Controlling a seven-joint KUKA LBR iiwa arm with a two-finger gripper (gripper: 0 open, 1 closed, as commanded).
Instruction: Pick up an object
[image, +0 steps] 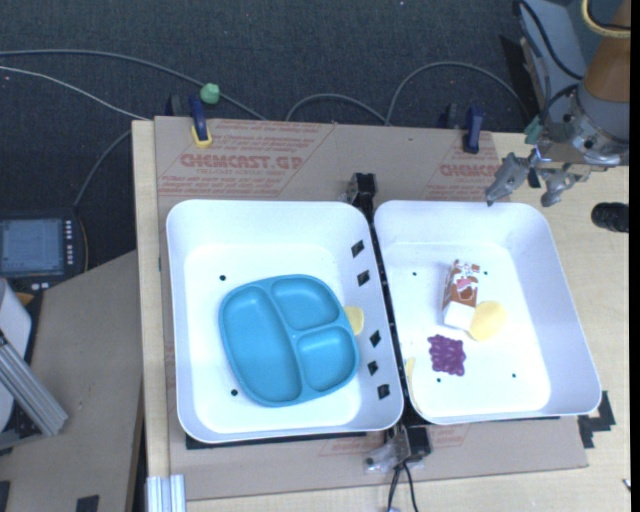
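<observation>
The right bin (530, 250) holds a brown and white carton (462, 292), a pale yellow lemon-like piece (487, 321) touching its lower right, and a purple grape bunch (447, 354) below them. My gripper (526, 188) hangs above the bin's far right corner, well clear of those items. Its two fingers are spread apart with nothing between them.
The left bin (200, 250) carries a blue three-compartment plate (288, 338) with a small yellow item (354, 320) tucked at its right edge. Black clips line the divider between the bins (372, 300). Clamps (472, 130) sit at the board's far edge.
</observation>
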